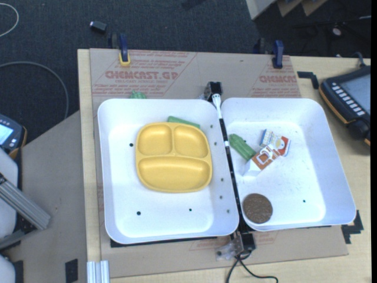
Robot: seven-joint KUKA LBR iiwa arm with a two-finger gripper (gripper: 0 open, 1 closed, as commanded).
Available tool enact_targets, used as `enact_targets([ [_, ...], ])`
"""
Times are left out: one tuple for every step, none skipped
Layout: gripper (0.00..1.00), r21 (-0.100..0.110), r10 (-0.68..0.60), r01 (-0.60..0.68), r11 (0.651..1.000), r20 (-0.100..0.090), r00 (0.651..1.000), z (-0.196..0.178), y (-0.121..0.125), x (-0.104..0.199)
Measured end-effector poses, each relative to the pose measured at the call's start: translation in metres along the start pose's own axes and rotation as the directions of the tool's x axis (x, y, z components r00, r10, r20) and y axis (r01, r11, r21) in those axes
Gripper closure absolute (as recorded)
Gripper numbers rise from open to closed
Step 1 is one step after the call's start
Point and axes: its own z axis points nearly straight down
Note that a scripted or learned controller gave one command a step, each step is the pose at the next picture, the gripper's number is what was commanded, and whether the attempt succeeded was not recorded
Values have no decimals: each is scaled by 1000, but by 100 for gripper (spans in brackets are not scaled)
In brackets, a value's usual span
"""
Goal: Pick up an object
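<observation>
Two white bins sat side by side on a printed cardboard sheet [177, 72], which was held at its far edge by two blue clamps [123, 45].

The left bin [118, 205] held a yellow divided plate [174, 157] near its middle. A flat green piece [184, 122] showed just past the plate's far rim, partly hidden by it.

The right bin [321, 175] held the smaller things. A green stick-like object [240, 146] lay tilted near the bin's left wall. Just to its right lay a red, white and blue carton [272, 148], touching or nearly touching it. A brown round disc [258, 208] lay flat in the near left corner, well apart from the other two.

A handheld control pendant [350, 96] rested at the bench's far right. How the pincer stood could not be told.
</observation>
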Motion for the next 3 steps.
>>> enact_targets([
  [100,14,3,-3,1000,-8,1000,88,-32,1],
  [100,10,-6,6,1000,-8,1000,101,-31,73],
  [100,-12,-10,10,1000,-5,1000,-31,-29,152],
])
